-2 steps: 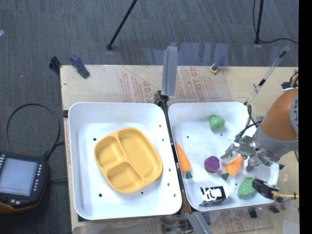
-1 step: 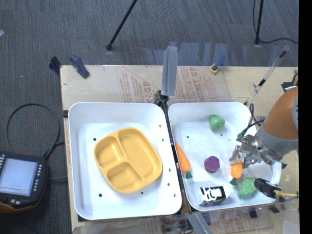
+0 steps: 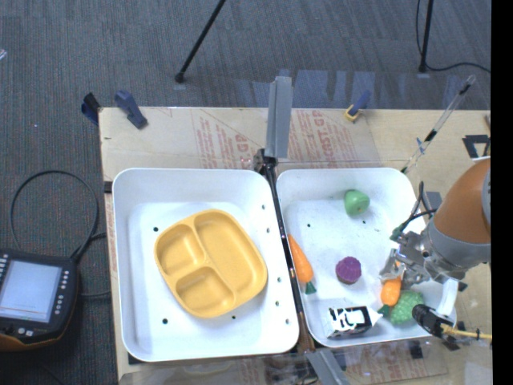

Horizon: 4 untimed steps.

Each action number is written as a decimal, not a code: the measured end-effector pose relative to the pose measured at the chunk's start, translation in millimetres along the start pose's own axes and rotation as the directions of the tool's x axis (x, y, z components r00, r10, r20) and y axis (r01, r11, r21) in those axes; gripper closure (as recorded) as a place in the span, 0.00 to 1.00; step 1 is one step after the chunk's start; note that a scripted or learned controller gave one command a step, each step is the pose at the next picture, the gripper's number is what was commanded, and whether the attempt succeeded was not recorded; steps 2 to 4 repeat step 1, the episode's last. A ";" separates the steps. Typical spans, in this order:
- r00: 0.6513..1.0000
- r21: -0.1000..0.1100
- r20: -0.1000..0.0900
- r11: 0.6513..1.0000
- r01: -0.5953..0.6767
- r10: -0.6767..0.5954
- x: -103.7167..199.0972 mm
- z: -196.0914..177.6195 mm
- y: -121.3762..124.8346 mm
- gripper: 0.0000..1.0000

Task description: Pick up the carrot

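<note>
Grey carpet is lying around a plywood bench (image 3: 200,139) that is carrying two shallow white bins side by side. In the right bin (image 3: 321,184) the carrot (image 3: 300,262) is lying against the left wall, orange with a small green end pointing toward the camera, well apart from the claw (image 3: 403,273) and to its left.

Coming in from the right, the arm (image 3: 465,215) is bending down over the right bin's near right corner, its orange band sitting above the grey wrist. Under the wrist, a small orange piece (image 3: 390,292) is showing just below the claw, but I cannot tell whether it is between the fingers or only lying beneath them, and how far the claw is open I also cannot tell. The wrist parts are hiding that place.

Just below the claw a green bumpy item (image 3: 406,305) is lying, partly covered by the arm. A purple round item (image 3: 348,269) is resting a little left of the claw, and a green round item (image 3: 357,202) is sitting farther up and left. A black and white object (image 3: 349,319) is lying below and left, hard to make out.

The left bin (image 3: 128,215), far left of the claw, is holding a yellow divided plate (image 3: 210,261).
</note>
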State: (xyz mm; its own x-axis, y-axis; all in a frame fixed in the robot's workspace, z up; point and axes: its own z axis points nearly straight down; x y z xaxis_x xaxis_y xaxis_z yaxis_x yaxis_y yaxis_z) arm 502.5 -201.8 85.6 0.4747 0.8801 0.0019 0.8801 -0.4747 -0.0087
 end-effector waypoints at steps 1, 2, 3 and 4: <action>0.999 -0.014 -0.001 0.999 0.050 -0.050 59.3 -141.0 19.5 1.00; 0.999 -0.014 -0.001 0.999 0.050 -0.050 59.3 -141.0 19.5 1.00; 0.999 -0.014 -0.001 0.999 0.050 -0.050 59.3 -141.0 19.5 1.00; 0.999 -0.014 -0.001 0.999 0.050 -0.050 59.3 -141.0 19.5 1.00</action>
